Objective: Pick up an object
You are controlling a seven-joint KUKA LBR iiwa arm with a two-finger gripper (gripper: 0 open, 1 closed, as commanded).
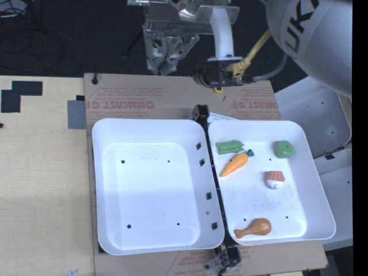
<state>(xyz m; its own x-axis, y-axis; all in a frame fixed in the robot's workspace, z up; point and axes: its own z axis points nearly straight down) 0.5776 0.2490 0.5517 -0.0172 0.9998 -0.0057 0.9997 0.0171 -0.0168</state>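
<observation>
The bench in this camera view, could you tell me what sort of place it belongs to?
Most likely a robotics lab set up for grasping trials. A large grey arm hangs over two shallow white bins, the right one holding toy food such as a carrot and a drumstick, with loose cables behind.

right bin (322, 211): carrot (235, 164) | drumstick (254, 229) | left bin (109, 154) beside

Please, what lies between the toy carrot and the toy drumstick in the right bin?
In the camera view, only bare white bin floor lies between the carrot and the drumstick.
</observation>
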